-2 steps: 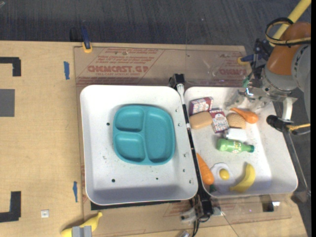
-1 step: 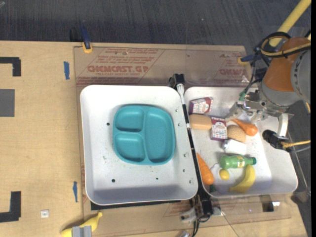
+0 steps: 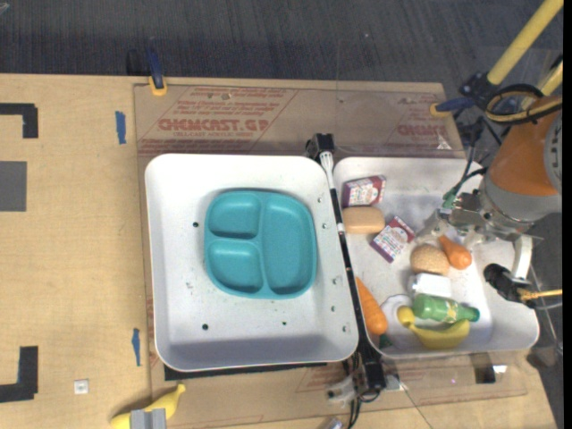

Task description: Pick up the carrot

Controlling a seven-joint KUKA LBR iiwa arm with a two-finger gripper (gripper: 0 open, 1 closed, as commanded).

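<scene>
A long orange carrot [image 3: 371, 306] lies along the left rim of the right bin [image 3: 514, 329], its dark tip pointing toward the front. A shorter orange piece [image 3: 457, 256] lies farther right, beside a round tan bun [image 3: 430, 258]. My gripper [image 3: 463, 224] hangs over the right part of that bin, just above the short orange piece and well to the right of the long carrot. The grey arm with its orange band [image 3: 525, 166] comes in from the right and covers the bin's far right corner.
The right bin also holds two purple packets [image 3: 364, 190] [image 3: 391, 239], a tan block [image 3: 363, 219], a white item [image 3: 432, 285], a green bottle [image 3: 444, 310] and a yellow banana [image 3: 436, 332]. A teal divided plate [image 3: 262, 244] sits in the left bin [image 3: 170, 266].
</scene>
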